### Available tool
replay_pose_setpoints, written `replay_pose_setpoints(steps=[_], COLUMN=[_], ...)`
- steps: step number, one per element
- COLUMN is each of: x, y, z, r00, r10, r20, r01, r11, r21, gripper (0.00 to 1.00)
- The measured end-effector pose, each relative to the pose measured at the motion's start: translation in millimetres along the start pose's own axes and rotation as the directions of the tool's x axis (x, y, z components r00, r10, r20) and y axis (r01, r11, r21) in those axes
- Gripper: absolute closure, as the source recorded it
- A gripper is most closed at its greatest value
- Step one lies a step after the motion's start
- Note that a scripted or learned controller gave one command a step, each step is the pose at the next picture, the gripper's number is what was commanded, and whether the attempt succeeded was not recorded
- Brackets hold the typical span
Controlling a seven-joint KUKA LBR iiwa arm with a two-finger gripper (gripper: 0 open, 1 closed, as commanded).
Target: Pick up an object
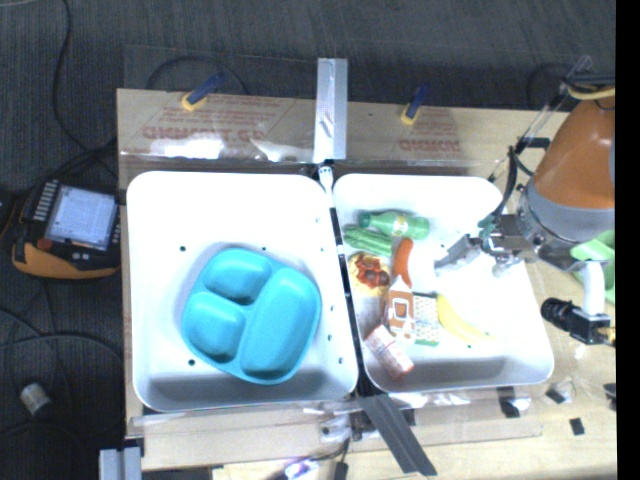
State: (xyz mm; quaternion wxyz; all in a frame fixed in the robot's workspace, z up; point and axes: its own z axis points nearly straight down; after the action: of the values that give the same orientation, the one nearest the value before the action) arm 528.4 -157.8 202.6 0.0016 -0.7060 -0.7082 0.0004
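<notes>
1. You have two shallow white bins side by side on the bench: the left bin (150, 268) and the right bin (520, 338), meeting at a central divider.
2. The arm (580, 168) enters from your right, its orange band above the grey wrist, over the right bin's far right corner.
3. In the left bin you will find a blue divided tray (252, 313), lying slightly tilted, toward the near side.
4. The gripper (462, 251) sits low over the right bin, to the right of the clutter and apart from it. Its dark fingers point left; you cannot tell from this view whether the jaws stand wide or narrow, and nothing is seen between them.
5. The pickable objects lie grouped along the left half of the right bin:
   - a green bottle (393, 224) at the far end, lying on its side, with a second green piece just below it;
   - an orange-red elongated item (402, 256) just below the bottle;
   - a small red-patterned item (368, 268) against the divider;
   - an orange-and-white carton (399, 313) in the middle;
   - a yellow banana (458, 320) to the carton's right;
   - a pale pinkish packet (385, 350) nearest you.
</notes>
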Motion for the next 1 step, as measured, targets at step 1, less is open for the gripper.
replay_pose_setpoints(steps=[1], x=[-27.1], y=[-17.4], z=[100.4], r00=[1.0], r10=[-0.005], r20=[0.006], r01=[0.006], r11=[1.0], r21=[-0.02], gripper=[0.0])
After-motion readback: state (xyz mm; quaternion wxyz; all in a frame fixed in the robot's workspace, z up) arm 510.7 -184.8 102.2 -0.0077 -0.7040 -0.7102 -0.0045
